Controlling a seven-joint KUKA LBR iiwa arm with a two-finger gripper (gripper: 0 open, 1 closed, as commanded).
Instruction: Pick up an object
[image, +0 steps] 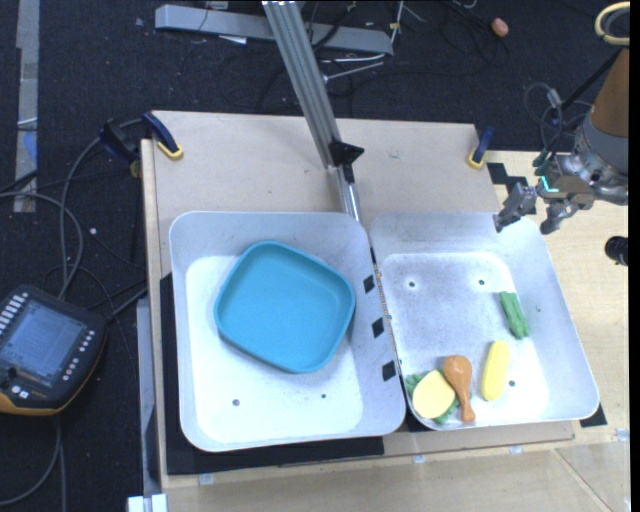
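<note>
The claw (531, 212) hangs at the upper right, above the far right corner of the right bin (440, 275), its 2 fingers spread apart with nothing between them. The things to pick lie low in that bin, well apart from the claw: a green piece (514, 313) by the right wall, a yellow piece (495, 369) below it, an orange drumstick-shaped toy (460, 381) just beside that, and a round yellow piece (433, 395) with green edging at the near corner. In the left bin (200, 420) on the table (250, 165) rests a blue square plate (285, 305)
</note>
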